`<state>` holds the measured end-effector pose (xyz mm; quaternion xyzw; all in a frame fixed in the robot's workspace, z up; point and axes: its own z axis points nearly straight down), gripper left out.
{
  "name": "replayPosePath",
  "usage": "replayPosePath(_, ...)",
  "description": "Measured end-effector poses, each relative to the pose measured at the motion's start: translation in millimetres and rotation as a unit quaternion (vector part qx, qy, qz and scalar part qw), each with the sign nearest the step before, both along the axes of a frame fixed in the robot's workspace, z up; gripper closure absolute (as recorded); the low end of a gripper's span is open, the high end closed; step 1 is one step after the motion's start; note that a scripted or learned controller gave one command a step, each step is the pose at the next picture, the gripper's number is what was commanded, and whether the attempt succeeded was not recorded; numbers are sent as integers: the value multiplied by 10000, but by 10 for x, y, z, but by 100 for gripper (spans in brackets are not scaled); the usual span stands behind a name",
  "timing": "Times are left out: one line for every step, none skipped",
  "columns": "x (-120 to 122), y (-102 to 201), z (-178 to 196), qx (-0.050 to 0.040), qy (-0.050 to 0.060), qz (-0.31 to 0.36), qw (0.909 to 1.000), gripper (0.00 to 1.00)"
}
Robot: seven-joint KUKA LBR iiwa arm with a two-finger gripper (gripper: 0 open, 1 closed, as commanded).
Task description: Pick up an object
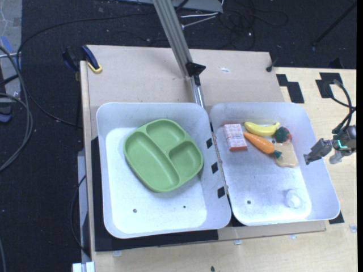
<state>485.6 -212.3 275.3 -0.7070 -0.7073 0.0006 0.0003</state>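
Two white bins (113,220) before us on our desk (142,72).
Our hand (326,150) sits at the right rim beside carrot (260,143) and banana (262,128); grip unclear.

Gripper (317,152) at the far right of the view, reaching leftward, dark fingers (313,154) pointing left and a little downward. Grey wrist block with a small teal light just behind them, to their right. Finger spacing too small and blurred to judge.
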Motion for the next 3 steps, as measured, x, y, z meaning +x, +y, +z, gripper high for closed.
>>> replayPosePath(4, 0, 6, -2, -8, 2, 10000, 0)
replayPosePath(-49, -17, -439, 7, 11, -9, 10000, 0)
replayPosePath(-42, 47, -1067, 15, 22, -5, 10000, 0)
